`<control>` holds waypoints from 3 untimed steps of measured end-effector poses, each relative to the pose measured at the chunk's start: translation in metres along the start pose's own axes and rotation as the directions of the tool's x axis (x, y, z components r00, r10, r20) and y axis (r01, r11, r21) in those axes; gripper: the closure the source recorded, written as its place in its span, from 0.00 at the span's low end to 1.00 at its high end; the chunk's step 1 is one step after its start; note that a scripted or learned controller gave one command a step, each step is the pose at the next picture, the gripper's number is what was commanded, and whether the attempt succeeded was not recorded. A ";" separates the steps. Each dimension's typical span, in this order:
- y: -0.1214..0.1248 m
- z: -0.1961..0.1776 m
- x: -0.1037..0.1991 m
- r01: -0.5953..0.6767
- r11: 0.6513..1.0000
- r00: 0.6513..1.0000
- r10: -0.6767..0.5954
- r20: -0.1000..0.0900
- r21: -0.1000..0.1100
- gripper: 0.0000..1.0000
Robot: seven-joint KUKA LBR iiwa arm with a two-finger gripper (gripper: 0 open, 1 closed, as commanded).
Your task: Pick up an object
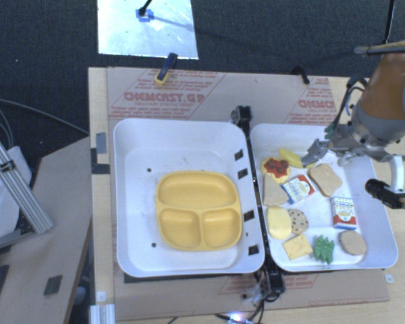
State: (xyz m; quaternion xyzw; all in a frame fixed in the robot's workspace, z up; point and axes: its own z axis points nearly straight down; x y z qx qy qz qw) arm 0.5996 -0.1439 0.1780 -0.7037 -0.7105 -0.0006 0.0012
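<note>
The fingers (318,150) hang over the right bin (385,228), spread, gripping nothing. Just below and right of them lies a tan bread slice (325,179), flat, with a blue-and-white packet (298,188) touching its left edge and bare white floor on its right.

Robot lab: bench (189,86) with 2 bins (131,201).

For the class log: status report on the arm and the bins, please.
Gripper over right bin, near banana; nothing seen held. Toy foods packed close: bread slice, cookie. Yellow tray in left bin.
</note>
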 end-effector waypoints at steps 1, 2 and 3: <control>0.035 0.032 0.056 0.001 1.000 1.000 -0.001 0.001 -0.004 0.00; 0.030 0.094 0.050 -0.010 1.000 1.000 0.010 0.001 -0.006 0.00; 0.033 0.078 0.050 -0.008 1.000 1.000 0.008 0.002 -0.013 1.00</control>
